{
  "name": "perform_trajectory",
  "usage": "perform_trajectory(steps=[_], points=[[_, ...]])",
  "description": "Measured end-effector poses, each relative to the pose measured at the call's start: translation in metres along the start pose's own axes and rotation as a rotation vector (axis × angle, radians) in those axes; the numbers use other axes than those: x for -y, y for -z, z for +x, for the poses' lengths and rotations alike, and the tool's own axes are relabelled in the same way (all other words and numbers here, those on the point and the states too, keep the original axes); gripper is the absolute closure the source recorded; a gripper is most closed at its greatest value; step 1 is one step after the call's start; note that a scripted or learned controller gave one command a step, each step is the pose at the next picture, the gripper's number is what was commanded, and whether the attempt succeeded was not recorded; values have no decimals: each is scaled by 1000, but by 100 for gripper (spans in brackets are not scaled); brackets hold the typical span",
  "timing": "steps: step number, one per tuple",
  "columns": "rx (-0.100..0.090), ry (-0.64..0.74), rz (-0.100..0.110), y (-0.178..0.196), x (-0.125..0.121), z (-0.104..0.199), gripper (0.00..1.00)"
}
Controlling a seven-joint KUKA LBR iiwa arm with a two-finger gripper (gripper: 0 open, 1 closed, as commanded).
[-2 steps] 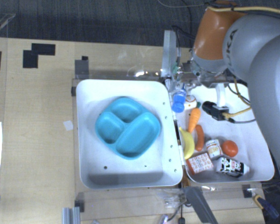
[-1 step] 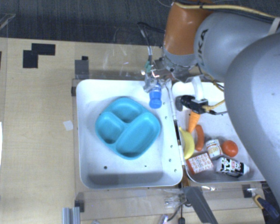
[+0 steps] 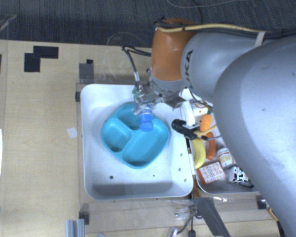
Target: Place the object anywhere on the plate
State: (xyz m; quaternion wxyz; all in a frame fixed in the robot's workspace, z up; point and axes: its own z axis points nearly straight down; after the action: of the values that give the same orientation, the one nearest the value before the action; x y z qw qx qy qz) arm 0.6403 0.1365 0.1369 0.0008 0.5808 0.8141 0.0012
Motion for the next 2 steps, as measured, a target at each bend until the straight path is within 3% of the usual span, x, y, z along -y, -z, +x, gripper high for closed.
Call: perform_trajectory(steps=[1,2], points=[[1,56,-3,49,87,-21,100],[2,194,-5,74,55,-62,100]])
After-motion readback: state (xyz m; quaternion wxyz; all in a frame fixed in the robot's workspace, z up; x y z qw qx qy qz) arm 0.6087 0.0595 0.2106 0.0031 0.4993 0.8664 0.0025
